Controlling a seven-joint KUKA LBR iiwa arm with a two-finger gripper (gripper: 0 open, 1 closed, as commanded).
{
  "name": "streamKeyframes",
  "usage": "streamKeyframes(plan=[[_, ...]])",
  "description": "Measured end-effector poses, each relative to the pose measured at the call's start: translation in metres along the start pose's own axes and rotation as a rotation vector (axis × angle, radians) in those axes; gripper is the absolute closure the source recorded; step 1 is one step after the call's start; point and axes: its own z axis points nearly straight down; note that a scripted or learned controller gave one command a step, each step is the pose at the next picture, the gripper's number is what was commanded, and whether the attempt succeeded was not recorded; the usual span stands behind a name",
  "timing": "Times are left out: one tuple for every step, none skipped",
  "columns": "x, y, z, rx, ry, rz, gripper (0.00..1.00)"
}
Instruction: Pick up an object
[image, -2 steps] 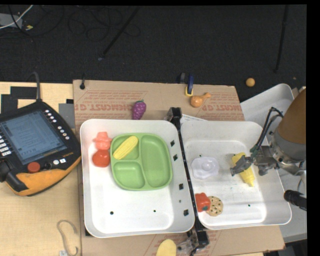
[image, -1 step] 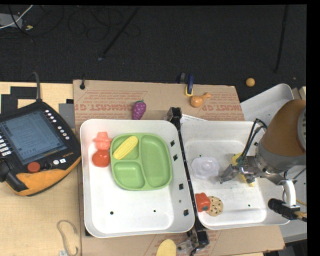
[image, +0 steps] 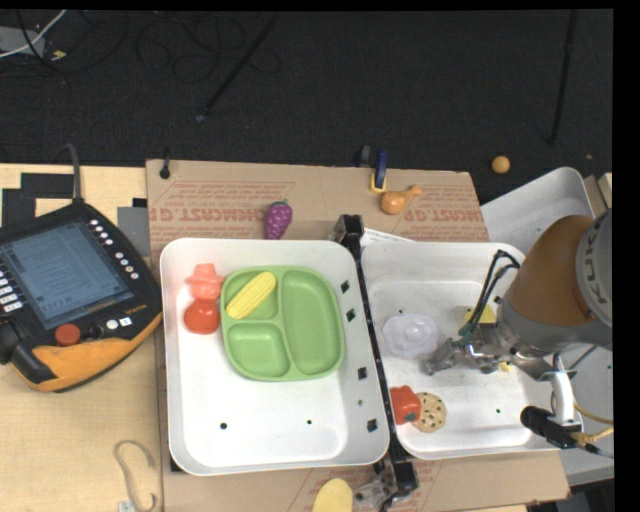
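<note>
Reaching in from the right, the gripper (image: 437, 360) hangs low in the right bin (image: 500, 262), just beside a clear lid (image: 410, 333). Whether its fingers are apart or together, I cannot tell. A red block (image: 404, 404) and cookie (image: 431, 411) lie nearer.

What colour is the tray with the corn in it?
Light green. The tray sits in the left bin, seen in the camera view.

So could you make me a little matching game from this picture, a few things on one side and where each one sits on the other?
Things:
1. corn cob
2. cookie
3. purple grapes
4. red toy

Places:
A. on the cardboard behind the left bin
B. in a compartment of the green tray
C. in the right bin, near its front edge
D. on the left bin floor, just left of the green tray

Pairs: 1-B, 2-C, 3-A, 4-D
</note>
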Motion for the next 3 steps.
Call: streamKeyframes(plan=[[-0.002, 0.0, -0.012, -0.001, 0.0, 0.005, 1.0], [-0.01, -0.007, -0.059, -0.004, -0.002, 0.01, 1.0], [-0.005, 0.002, -0.113, -0.006, -0.002, 0.001, 1.0]])
